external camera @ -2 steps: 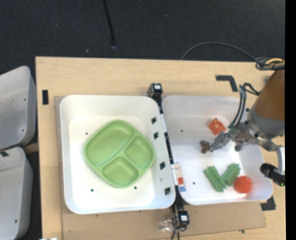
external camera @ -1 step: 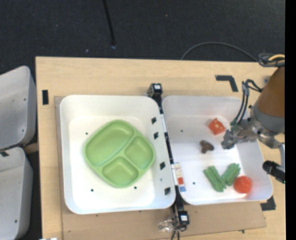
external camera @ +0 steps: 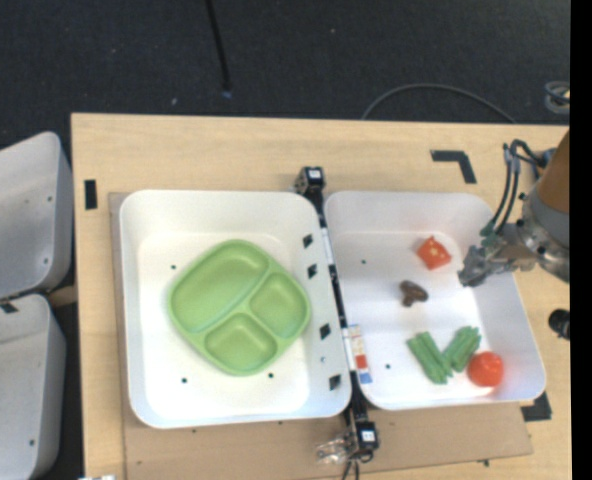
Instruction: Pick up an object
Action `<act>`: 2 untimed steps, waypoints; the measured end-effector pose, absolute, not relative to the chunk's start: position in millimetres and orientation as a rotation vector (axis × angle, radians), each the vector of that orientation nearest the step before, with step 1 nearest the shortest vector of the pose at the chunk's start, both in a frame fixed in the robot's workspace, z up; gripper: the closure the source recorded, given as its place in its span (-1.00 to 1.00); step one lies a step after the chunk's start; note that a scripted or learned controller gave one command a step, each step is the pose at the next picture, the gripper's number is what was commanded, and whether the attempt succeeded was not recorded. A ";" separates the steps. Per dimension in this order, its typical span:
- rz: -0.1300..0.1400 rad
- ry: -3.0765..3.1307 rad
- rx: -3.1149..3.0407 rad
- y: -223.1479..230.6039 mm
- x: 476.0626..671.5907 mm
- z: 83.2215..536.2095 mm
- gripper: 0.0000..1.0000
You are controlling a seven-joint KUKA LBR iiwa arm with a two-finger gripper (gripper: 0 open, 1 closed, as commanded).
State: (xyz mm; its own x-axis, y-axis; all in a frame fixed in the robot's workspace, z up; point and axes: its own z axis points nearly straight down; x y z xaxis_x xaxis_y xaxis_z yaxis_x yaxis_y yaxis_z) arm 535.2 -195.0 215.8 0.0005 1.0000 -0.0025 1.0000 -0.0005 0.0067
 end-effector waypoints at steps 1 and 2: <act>0.003 2.223 2.214 -196.3 536.3 233.4 1.00; 0.001 2.228 2.215 -150.3 550.2 226.5 1.00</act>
State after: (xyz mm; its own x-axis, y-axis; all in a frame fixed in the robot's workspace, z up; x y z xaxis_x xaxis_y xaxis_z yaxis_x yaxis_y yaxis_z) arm 550.2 -150.3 226.5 -0.0058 1.0000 0.0002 1.0000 0.0058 0.0007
